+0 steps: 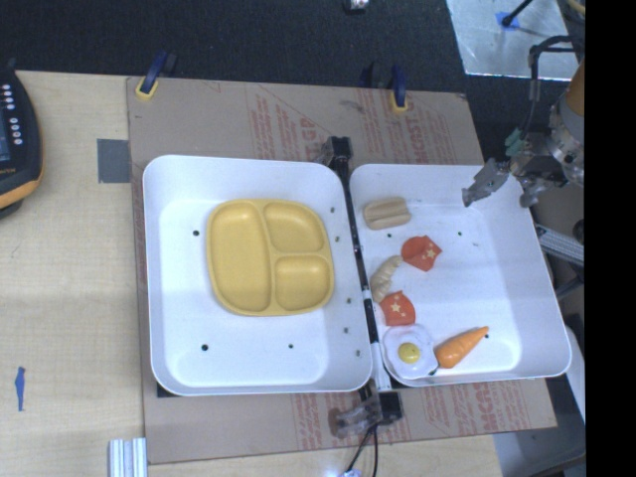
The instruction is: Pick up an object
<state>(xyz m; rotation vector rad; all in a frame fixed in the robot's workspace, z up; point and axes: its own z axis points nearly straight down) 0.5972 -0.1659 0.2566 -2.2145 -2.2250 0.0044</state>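
Gripper: above right bin's far right corner, fingers spread, holding nothing.
Right bin contents: bread roll, two strawberries, carrot, fried egg.
Left bin: yellow divided plate.

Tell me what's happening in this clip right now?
The gripper hangs at the upper right corner of the right bin, holding nothing. The toy food lies untouched: bread roll, two strawberries, fried egg, carrot. A yellow divided plate sits in the left bin.
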